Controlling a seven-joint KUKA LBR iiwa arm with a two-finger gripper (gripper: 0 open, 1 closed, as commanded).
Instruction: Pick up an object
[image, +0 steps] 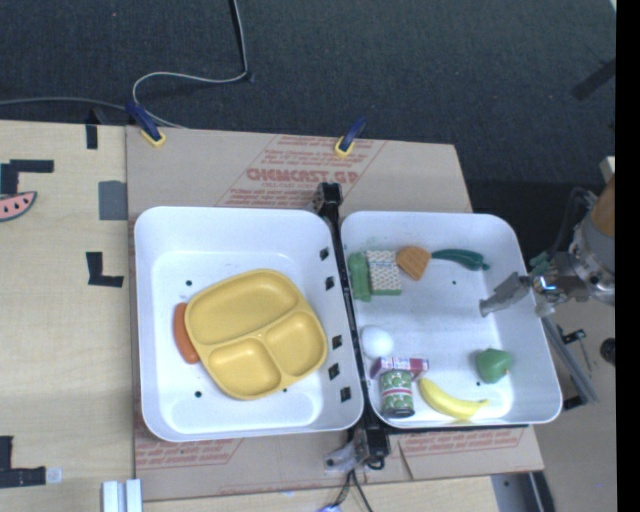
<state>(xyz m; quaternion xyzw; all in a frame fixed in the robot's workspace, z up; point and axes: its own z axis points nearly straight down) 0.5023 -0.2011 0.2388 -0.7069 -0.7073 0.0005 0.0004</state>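
Near the right bin's (520, 250) far edge the jaws (497, 300) hover, how far open I cannot tell, gripping nothing, just above the small green pepper (492, 364), which looks light, smooth, best pinched across its middle.

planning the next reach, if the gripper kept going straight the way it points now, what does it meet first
The gripper points left across the right bin. Its line crosses bare bin floor first, then likely the white ball, though height above the floor is unclear.
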